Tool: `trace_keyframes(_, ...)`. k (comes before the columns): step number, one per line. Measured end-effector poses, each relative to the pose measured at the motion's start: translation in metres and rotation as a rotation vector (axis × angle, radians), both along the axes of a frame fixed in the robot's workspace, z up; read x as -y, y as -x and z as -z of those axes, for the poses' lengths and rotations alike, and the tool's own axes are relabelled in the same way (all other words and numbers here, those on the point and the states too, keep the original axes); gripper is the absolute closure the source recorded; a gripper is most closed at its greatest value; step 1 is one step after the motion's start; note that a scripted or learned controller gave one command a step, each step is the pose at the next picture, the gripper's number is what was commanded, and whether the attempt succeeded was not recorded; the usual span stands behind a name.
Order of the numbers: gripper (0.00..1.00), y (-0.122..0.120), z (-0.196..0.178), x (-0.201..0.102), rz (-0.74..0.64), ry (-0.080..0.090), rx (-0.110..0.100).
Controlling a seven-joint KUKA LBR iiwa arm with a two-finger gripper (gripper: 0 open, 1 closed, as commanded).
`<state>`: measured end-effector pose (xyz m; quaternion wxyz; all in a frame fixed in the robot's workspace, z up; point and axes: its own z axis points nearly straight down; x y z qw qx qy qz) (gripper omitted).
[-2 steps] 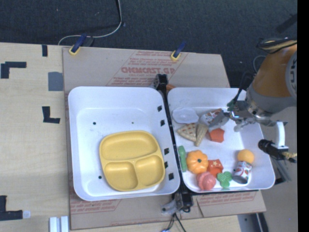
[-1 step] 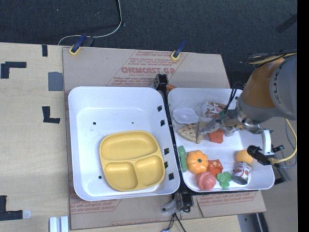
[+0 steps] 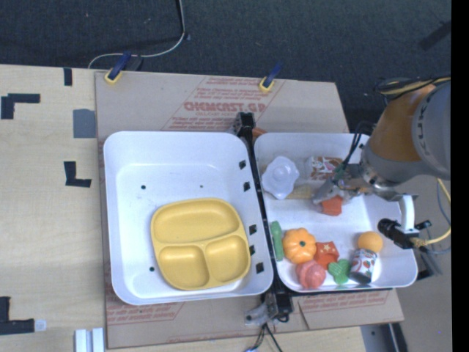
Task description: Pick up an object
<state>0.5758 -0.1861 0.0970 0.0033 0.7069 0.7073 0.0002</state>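
Yellow tray (image 3: pixel 198 242) in left bin (image 3: pixel 121 196), untouched. Right bin (image 3: pixel 392 277): pumpkin (image 3: pixel 300 245), orange ball (image 3: pixel 370 241). Gripper (image 3: pixel 331 193) above small red piece (image 3: pixel 332 207), grip state unclear; should centre over it, descend straight.

Light falls evenly and fairly bright from above, with no hard glare. The two white bins (image 3: pixel 117 196) read clean and pale, slightly washed out along their rims, and cast only thin soft shadows on the desk (image 3: pixel 44 218). The dark floor (image 3: pixel 293 20) beyond stays dim and grainy. Focus is moderate throughout: small items look soft, and the printed lettering on the cardboard (image 3: pixel 220 105) is a little fuzzy.
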Motion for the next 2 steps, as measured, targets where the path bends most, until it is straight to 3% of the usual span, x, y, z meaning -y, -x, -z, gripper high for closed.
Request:
trace_keyframes(1,1.0,-0.03,-0.092,-0.049,-0.007,-0.004,0.004)
trace_keyframes(2,1.0,-0.027,-0.102,-0.115,-0.008,-0.007,-0.005)
